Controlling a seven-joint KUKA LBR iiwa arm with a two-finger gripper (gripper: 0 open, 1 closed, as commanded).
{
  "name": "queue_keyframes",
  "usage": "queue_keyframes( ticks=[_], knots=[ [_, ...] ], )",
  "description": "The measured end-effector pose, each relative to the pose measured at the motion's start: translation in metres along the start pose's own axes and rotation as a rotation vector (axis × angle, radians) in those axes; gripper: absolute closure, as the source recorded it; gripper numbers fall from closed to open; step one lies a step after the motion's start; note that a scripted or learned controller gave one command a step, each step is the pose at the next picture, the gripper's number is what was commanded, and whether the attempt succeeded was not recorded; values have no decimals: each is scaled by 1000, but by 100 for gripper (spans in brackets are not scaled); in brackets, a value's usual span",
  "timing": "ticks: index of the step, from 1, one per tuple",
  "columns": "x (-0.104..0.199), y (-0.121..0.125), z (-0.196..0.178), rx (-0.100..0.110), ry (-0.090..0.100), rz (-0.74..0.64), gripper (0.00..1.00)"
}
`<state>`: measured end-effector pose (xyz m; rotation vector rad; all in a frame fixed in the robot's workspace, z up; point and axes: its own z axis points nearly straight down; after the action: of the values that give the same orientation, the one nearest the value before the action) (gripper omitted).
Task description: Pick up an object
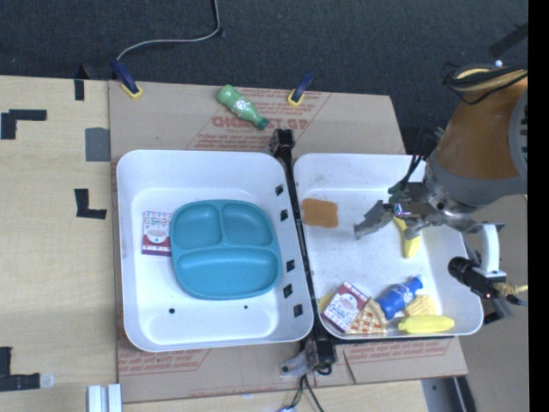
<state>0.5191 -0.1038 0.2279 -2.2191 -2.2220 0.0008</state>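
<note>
Right bin [343, 166]: gripper [388, 220] low over the floor, fingers spread, nothing between them. Yellow piece [411, 244] just beside it, right of the fingers, long axis running near to far. Brown slab [320, 213] lies flat to its left, long axis across the bin; left bin [137, 178] holds a blue tray [226, 249].

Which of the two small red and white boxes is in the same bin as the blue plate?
The box touching the blue plate's left edge; the other box lies in the right bin.

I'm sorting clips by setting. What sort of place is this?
Probably a robot lab's grasping bench: two white bins clamped onto cardboard, toy food such as a green bottle and blue plate, and the gripper reaching in.
</note>
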Motion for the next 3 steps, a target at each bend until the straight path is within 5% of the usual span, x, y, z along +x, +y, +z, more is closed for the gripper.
queue_keyframes(
  ticks=[1,2,3],
  knots=[
    [-86,58,6,0,-2,2,0],
    [-114,64,134,0,0,1,0],
    [-113,64,125,1,1,1,100]
  ],
)
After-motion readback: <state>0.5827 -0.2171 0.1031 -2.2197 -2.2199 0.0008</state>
